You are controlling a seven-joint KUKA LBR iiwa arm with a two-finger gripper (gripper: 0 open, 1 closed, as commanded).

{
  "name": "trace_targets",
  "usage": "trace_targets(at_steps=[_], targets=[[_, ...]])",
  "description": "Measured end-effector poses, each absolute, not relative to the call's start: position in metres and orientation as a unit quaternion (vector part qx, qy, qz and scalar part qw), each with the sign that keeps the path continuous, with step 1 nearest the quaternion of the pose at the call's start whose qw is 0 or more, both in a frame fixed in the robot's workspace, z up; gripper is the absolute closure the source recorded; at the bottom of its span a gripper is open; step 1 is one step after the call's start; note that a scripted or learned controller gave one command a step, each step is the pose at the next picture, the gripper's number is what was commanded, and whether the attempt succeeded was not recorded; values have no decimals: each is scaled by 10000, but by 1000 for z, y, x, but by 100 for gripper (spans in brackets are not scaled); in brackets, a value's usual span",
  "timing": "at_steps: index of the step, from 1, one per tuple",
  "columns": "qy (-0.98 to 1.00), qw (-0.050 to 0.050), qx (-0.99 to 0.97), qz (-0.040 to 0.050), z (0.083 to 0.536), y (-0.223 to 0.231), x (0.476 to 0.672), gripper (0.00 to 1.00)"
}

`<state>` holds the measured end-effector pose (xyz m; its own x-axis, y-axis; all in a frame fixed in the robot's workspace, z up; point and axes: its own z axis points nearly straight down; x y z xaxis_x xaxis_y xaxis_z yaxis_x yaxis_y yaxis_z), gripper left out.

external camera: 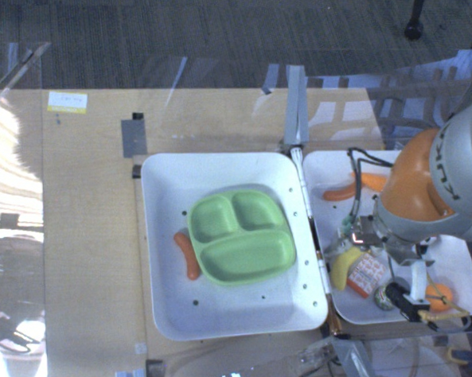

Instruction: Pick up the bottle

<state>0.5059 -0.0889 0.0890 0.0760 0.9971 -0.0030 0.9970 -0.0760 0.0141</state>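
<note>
The gripper (358, 236) hangs low over the right bin (463, 249), close to its left edge; whether it is clenched or released cannot be told; what looks like the bottle (344, 266), yellow, lies just beside it against that edge, touching a red-and-white packet (367, 275); the left bin (167, 228) bears a green divided plate (241, 237) with a sausage (187, 254) on the plate's left

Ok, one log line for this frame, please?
arm: over right bin | gripper: down among items | bottle: likely the yellow item beside gripper, lying in bin | left bin: green plate, sausage beside it
</note>
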Motion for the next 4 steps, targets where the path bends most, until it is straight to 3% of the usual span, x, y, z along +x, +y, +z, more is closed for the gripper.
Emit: trace_targets(at_steps=[1, 2, 3, 4], targets=[[6788, 73, 7343, 55, 89, -94, 493, 0], [6799, 104, 7332, 70, 100, -94, 495, 100], [6799, 102, 7332, 69, 100, -94, 495, 0], [6819, 117, 7313, 82, 110, -92, 498, 100]])
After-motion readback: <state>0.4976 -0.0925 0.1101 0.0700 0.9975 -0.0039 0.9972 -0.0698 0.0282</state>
